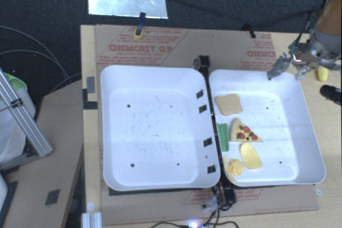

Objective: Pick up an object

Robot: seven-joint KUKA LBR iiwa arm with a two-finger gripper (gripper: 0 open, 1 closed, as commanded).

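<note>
Pizza slice [246, 132] in right bin [304, 115], left-centre; long axis left–right, tip pointing right, seemingly. Gripper [288, 68] hovers well apart, over far rim, fingers spread, holding nothing.

The arm [328, 18] runs off the right edge, so little beyond its wrist is visible. The gripper [289, 68] is blurred — I can't tell how its fingers sit. A yellow thing [322, 73] peeks out just behind it, half covered, unidentifiable. The small yellow lump [235, 167] in the right bin [307, 115] is too small to name — and the metal frame [21, 115] is cut off at left.
</note>
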